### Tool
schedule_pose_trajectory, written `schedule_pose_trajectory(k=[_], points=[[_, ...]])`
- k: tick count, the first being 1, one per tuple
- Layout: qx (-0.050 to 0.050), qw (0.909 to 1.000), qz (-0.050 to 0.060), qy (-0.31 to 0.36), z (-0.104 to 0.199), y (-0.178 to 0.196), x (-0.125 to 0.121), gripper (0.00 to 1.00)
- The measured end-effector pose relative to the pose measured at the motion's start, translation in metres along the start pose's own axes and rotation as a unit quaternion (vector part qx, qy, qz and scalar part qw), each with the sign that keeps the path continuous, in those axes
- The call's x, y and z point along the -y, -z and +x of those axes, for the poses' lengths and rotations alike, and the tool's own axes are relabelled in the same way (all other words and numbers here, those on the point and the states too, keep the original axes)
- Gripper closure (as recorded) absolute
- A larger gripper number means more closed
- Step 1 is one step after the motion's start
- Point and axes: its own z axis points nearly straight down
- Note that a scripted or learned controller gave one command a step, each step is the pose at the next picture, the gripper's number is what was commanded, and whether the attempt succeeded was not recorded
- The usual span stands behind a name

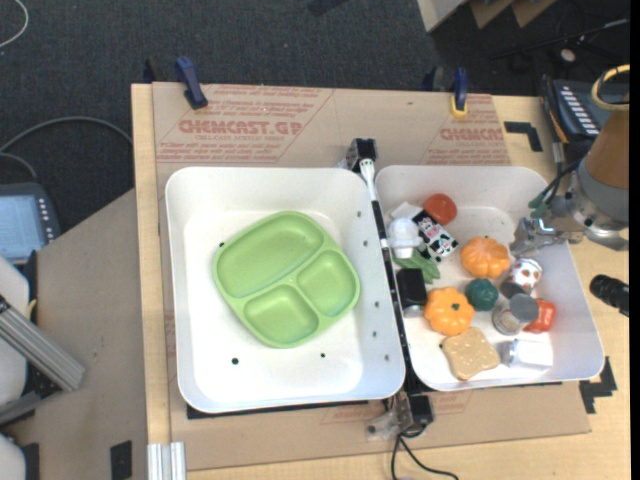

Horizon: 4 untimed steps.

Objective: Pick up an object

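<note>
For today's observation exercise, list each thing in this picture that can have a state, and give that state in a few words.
Green divided plate: lying flat in the left bin, compartments bare.
Two orange pumpkins: upright in the right bin.
Toast slice: lying flat.
Gripper: low over the right bin's far side; grip cannot be judged.

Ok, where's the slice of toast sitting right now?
The toast slice lies in the right bin, near its front edge, just below the lower orange pumpkin and left of a small white block.
</note>
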Motion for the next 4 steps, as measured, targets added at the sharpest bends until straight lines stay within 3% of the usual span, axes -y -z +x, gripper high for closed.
schedule_pose_trajectory(k=[1,4], points=[[-0.002,1.0,0.002,0.001,0.043,0.01,0.091,1.0],[0.002,1.0,-0.004,0.001,0.04,0.04,0.084,1.0]])
